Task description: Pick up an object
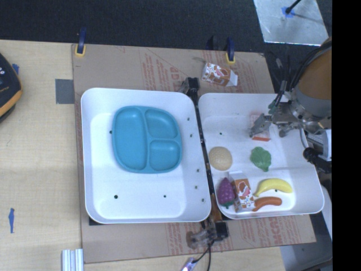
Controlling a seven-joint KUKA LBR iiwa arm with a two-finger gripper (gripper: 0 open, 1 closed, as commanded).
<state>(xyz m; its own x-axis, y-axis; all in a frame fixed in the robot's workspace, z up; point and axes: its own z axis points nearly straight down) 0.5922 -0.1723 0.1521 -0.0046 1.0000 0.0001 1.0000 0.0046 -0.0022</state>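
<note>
Small flat orange-red piece (260,138) lies in the right white bin (237,109) directly under the pincer (269,126), whose fingers stand apart around it, so I judge a straight descent, centred, then a firm close would serve best.

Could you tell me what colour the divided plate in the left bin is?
The divided plate is light blue, seen in the camera view.
</note>
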